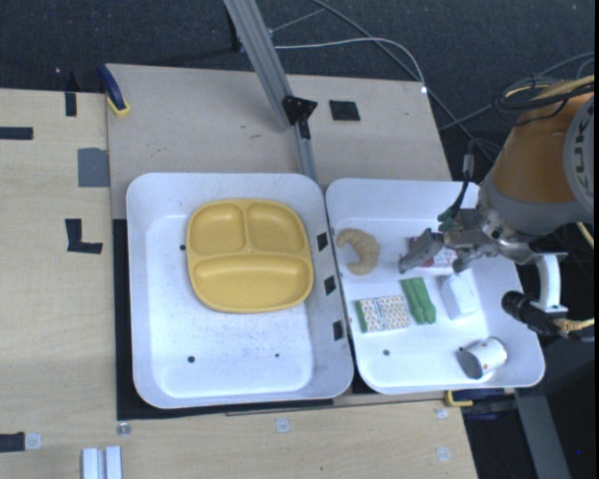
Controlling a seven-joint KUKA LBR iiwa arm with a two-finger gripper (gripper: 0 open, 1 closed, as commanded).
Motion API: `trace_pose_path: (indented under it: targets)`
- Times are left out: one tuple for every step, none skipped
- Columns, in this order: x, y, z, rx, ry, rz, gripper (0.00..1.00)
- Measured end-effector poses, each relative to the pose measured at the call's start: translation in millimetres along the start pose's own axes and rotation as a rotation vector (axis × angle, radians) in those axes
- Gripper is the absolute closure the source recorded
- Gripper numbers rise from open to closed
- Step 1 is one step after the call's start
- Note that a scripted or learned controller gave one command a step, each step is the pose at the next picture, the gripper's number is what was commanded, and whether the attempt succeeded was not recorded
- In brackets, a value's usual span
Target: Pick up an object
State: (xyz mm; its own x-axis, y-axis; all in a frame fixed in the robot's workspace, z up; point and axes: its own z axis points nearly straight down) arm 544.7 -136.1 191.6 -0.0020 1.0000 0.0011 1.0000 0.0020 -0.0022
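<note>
Camera view: the gripper (434, 252) is hovering over the right bin (499, 367), low above a green block (417, 300) and a white block (459, 295); whether the jaws are apart cannot be told. Risk: the crowded pieces are lying close, so a descent could be nudging a neighbour aside and closing on nothing.

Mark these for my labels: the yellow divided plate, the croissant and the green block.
yellow divided plate (250, 255), camera view, on its central ridge.
croissant (360, 249), camera view, on its curved middle.
green block (417, 300), camera view, on its top face.
</note>
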Motion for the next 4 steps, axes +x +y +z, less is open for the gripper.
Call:
trace_pose_path:
  targets:
    - [5,-10,57,0.004,0.0,0.001,0.0]
    - [5,-6,102,-0.012,0.0,0.004,0.0]
    - [6,-6,92,-0.014,-0.002,0.0,1.0]
    - [6,-1,50,-0.004,-0.001,0.0,1.0]
